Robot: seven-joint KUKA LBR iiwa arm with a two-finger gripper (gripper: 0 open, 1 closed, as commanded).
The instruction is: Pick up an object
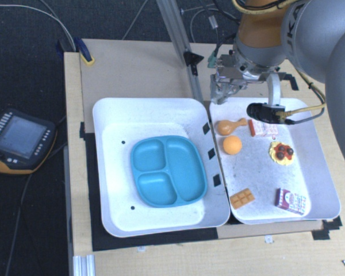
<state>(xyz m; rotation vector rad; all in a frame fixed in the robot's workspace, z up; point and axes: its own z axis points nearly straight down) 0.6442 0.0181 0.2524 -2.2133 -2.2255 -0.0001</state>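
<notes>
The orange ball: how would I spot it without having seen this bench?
Look in the right bin, near the wall it shares with the left one. The orange ball lies just below a tan pear-shaped toy. It is the one plain round thing there.

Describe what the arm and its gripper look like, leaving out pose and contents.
The rounded grey metal arm carries a broad orange band above its wrist, with part of a dark printed letter on the grey shell beside it. Below sits a compact silver-grey metal gripper with dark fittings. Thin black cables loop behind it, and a black module with a yellowish lead hangs alongside.
</notes>
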